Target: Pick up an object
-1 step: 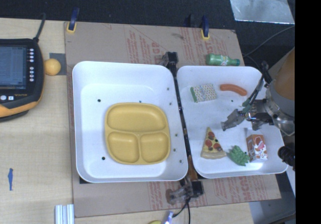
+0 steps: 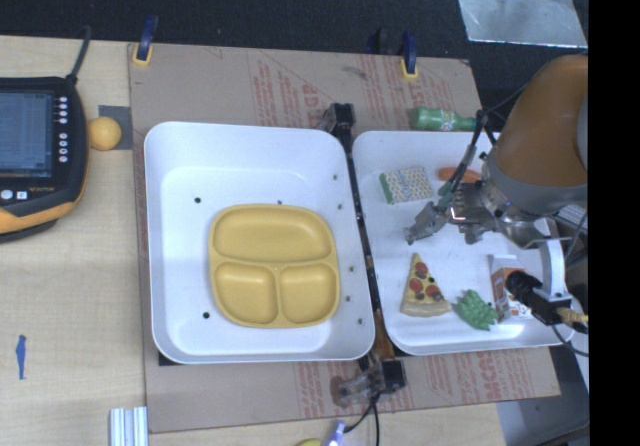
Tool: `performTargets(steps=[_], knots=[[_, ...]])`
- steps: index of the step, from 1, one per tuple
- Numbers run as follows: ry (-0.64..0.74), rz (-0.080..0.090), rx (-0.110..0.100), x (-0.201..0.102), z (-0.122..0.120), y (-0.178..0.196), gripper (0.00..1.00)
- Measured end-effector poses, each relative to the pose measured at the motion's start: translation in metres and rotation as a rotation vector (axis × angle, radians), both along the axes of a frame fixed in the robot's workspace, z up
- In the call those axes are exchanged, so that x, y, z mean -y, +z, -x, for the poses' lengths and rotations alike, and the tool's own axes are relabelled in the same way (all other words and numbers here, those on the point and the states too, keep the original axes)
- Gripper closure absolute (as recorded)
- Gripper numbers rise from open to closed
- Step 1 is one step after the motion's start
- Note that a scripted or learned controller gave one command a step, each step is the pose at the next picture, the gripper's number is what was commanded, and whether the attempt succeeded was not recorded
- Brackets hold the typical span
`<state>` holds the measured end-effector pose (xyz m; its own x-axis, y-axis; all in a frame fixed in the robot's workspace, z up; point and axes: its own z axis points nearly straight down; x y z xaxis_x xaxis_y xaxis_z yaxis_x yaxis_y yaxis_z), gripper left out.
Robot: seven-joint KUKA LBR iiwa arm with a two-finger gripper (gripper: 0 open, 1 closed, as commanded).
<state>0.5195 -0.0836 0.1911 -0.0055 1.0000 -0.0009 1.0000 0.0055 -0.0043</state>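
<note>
The right bin (image 2: 372,234) holds a pizza-slice toy (image 2: 424,287), a green leafy toy (image 2: 477,310), a small patterned packet (image 2: 405,184), an orange piece (image 2: 449,174) and a red-and-white packet (image 2: 501,290). My gripper (image 2: 436,222) hangs low over the middle of this bin, between the patterned packet and the pizza slice, above bare bin floor. I see nothing held in it. The arm's orange band (image 2: 545,134) covers the bin's right side.
The left bin (image 2: 170,234) bears a yellow divided plate (image 2: 272,264). A green bottle (image 2: 440,119) lies outside the right bin's far edge. A control pendant (image 2: 35,154) and a yellow ball (image 2: 104,132) sit at the far left. Clamps (image 2: 342,119) join the bins.
</note>
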Motion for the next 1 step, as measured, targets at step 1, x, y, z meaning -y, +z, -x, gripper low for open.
performTargets(steps=[1], knots=[[0.0, -0.001, -0.001, 0.0081, 0.0276, -0.1003, 0.0]])
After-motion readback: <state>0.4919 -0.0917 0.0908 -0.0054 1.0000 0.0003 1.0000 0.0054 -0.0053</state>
